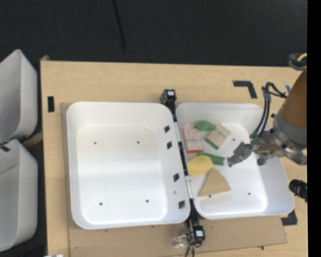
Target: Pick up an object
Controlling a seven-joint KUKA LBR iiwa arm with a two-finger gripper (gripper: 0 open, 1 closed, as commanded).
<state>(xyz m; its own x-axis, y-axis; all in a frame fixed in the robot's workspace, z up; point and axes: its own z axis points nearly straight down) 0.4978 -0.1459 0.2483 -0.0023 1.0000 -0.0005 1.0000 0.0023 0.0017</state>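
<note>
Several small objects lie in the right shallow white plastic bin point(257, 197); from the overhead camera the grey two-finger gripper point(238, 156) hangs just beside the green elongated piece point(216, 159), holding nothing; I cannot tell its opening; it should centre over one piece before descending.

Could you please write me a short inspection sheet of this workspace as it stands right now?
Surface: wooden bench bearing a left bin and a right bin, side by side.
Job's things: in the right bin, yellow piece, tan wedge, green pieces, patterned packets.
Clutter: nothing seen.
Grippers: hand above the right bin, beside the objects; holds nothing visible.
Cables: dark cables along the arm.
Surroundings: white containers left of the bench, dark floor.
</note>
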